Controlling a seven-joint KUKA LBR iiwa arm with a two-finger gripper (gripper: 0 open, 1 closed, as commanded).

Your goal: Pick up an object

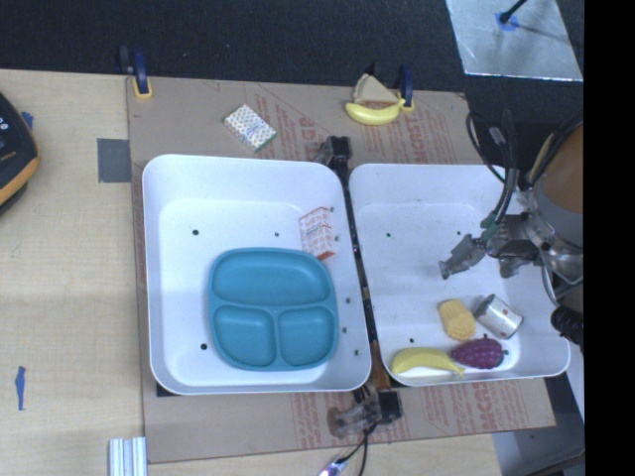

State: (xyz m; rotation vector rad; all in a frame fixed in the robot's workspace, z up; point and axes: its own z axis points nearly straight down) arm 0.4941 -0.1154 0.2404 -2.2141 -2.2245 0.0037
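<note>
In the right bin [397,196], my gripper [484,263] hangs over the bin's right half, open with nothing between its fingers. Just below it lie a yellow bumpy piece [456,318] and a small silver can [497,316]. Along the bin's front wall sit a bunch of purple grapes [478,353] and a yellow banana [427,363]. None of these touches the gripper. In the left bin [169,196] a blue divided plate [273,307] lies flat, and a small red and white packet [317,232] rests beyond its upper right corner.
Outside the bins, at the back of the bench, lie a second banana with a sandwich-like piece [375,104] and a small patterned packet [249,126]. A yellow and black device [12,152] sits at the far left. Cables [496,147] run beside the arm.
</note>
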